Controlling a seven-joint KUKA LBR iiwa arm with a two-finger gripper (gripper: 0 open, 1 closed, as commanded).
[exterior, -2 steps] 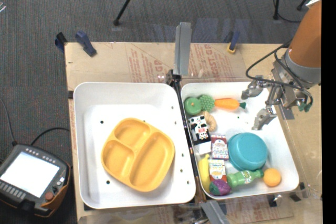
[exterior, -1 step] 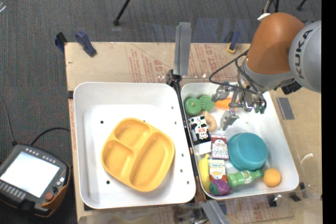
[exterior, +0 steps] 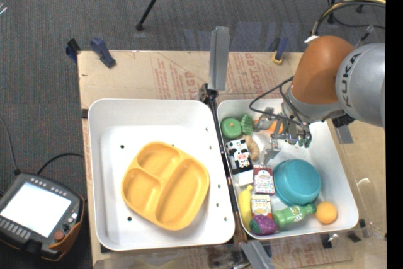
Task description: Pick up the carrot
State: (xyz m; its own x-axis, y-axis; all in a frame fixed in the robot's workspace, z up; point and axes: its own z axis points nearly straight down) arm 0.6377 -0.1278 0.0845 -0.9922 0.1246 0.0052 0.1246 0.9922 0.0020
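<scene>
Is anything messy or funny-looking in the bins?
Nothing looks broken or spilled. The toy food is all piled in the right bin, crowded along its left side, while the left bin has just a yellow plate, sitting crooked.

The grey arm [exterior: 365, 82] enters from the frame's right edge, its orange band [exterior: 321, 69] bent downward, with the end effector [exterior: 280, 135] low at centre-right, pointing left.
</scene>
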